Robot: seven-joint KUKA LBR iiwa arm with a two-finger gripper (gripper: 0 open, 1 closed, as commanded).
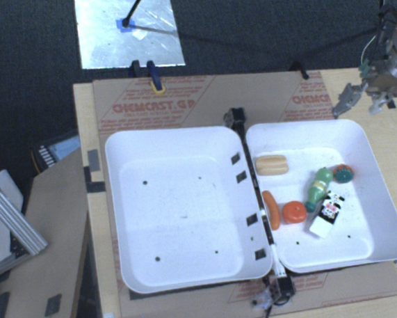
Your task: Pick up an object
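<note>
Gripper (362, 99), its fingers apart and holding nothing, hovers beyond the right bin's (364, 139) far corner. The toys lie below and left of it: bun (271, 164), green bottle (319, 186), tomato (294, 211). Packed close together, they risk a glancing, failed grab.

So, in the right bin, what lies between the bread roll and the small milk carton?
In the camera view, the green bottle lies tilted between the bread roll and the milk carton, its lower end touching the carton. Bare white floor separates roll and bottle.
</note>
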